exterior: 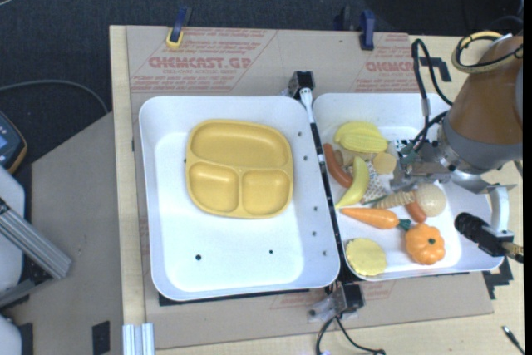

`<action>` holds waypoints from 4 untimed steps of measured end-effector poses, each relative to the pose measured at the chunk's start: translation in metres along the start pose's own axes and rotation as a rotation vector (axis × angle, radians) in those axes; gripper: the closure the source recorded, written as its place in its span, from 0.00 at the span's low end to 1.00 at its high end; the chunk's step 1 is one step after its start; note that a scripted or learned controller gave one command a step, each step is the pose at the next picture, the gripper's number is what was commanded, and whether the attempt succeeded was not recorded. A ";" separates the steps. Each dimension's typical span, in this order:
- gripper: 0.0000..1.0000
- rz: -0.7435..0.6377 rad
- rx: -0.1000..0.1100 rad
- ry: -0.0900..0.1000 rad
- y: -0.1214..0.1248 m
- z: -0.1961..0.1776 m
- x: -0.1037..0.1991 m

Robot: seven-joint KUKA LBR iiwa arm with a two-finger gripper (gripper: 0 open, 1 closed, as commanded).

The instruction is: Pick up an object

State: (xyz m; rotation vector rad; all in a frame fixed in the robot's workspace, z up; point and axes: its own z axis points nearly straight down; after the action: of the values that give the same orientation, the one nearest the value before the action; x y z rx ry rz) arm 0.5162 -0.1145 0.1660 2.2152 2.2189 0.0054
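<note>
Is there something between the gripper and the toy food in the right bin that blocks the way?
Nothing visible blocks it. The gripper is low inside the right bin, right among the pile: the banana and carrot lie beside it toward the left bin, the orange pumpkin nearer the front rim.

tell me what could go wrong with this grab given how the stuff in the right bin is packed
1. The gripper is low in the right bin amid a tight cluster: banana, carrot and a pale round item lie close together, so it may pinch two things or nudge them aside.
2. The rounded orange pumpkin and the pale item could slip out of a two-finger grasp.
3. The arm's cables hang over the bin's far rim and might snag.
</note>
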 end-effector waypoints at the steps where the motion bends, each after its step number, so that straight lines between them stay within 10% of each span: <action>1: 1.00 0.000 0.000 0.000 0.002 -0.053 0.000; 4: 1.00 -0.005 0.004 0.003 -0.013 -0.068 0.145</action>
State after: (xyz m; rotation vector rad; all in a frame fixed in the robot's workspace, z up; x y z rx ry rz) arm 0.5025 0.0310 0.2339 2.2136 2.2282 0.0042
